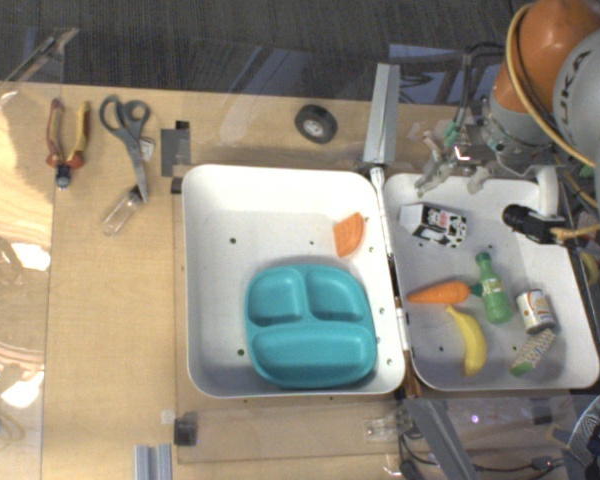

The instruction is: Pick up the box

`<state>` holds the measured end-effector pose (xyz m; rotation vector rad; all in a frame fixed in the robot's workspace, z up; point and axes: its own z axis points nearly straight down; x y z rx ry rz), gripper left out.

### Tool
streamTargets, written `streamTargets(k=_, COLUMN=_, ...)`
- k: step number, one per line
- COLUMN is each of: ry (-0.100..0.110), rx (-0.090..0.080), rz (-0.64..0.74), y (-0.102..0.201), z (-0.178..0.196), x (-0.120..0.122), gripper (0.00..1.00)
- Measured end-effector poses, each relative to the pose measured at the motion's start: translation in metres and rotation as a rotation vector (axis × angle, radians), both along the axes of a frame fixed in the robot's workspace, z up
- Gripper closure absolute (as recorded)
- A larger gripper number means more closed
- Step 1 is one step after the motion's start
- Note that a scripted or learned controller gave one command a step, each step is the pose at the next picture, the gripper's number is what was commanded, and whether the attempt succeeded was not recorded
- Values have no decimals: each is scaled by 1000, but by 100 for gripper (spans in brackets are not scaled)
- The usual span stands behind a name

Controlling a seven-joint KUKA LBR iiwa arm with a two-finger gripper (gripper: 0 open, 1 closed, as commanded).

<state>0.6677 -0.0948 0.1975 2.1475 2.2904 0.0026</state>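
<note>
The hand [452, 173] hovers over the far rim of the right bin [580, 373], its two prongs spread apart with nothing between them. The box [440, 224], a small white carton with black print, lies flat in the far left corner of that bin, just below the hand and near the wall next to the left bin [205, 298].

The main risk is the corner. The box sits near two walls, so one prong may land on the rim or the wall, not beside the box, and the hand would close on nothing. The box also lies low and flat, so a grip that comes in too high would likely slide over it or push it against the wall.

By count:
- **Bins:** two.
- **Right bin:** one box, one carrot [438, 293], one banana [469, 339], one green bottle [493, 292], one can [534, 310], and one grey-green thing [531, 353] that I cannot name.
- **Left bin:** one teal divided plate [310, 326] and one orange slice [349, 234].
- **Tabletop [110, 348]:** one pair of scissors [130, 138], one pair of pliers [65, 143] and one roll of tape [316, 123].
</note>
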Motion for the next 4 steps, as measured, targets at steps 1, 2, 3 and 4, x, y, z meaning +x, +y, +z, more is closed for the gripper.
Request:
streamTargets(k=1, ry=-7, rx=-1, rz=128, y=-6, z=-90, x=-15, gripper=0)
streamTargets(k=2, ry=-13, rx=-1, rz=131, y=-4, z=-78, x=-13, gripper=100)
streamTargets(k=3, ry=-31, rx=-3, rz=-40, y=4, z=-100, x=-60, gripper=100)
streamTargets(k=4, ry=-7, rx=-2, rz=366, y=37, z=20, x=-54, gripper=100)
